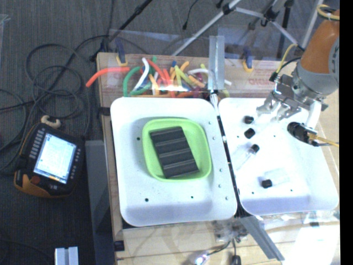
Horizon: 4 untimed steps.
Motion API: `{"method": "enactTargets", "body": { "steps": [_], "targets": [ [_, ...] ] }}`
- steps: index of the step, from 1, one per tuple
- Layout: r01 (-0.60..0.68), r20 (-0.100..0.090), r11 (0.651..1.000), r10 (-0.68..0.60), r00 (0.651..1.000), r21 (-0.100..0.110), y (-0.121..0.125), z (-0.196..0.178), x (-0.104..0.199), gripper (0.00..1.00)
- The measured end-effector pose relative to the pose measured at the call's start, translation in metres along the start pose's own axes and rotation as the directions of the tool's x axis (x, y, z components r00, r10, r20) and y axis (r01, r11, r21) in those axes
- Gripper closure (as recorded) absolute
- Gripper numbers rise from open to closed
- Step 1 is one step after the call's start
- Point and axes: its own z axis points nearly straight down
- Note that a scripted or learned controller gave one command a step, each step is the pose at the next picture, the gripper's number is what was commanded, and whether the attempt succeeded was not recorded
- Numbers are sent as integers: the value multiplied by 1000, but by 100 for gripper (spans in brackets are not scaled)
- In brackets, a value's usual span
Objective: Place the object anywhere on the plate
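Note:
A green plate (205, 148) lies in the middle of the left white bin (129, 175). On it rests a dark grey ribbed block (174, 151), lying flat and covering most of the plate's middle. My gripper (277, 110) hangs over the far part of the right bin (309, 192), well to the right of the plate and apart from the block. I see nothing in it. The arm's orange band (322, 46) shows above it.
Several small black pieces (250, 132) lie scattered in the right bin, one (267, 184) beside a clear item (280, 175). Coloured tubes (160, 76) are heaped behind the left bin. A metal divider (226, 148) separates the bins. A teach pendant (49, 159) sits on the floor at left.

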Motion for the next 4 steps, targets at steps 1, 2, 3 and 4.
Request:
{"method": "enactTargets", "body": {
  "steps": [1,2,3,4],
  "targets": [
    [160,-1,987,-160,987,-2,-73,74,39,100],
    [294,-3,956,-294,956,-2,-112,28,76,100],
    [293,-4,956,-293,956,-1,-112,28,76,0],
    [357,-2,934,-357,934,-3,-91,27,32,0]
  ]
}}
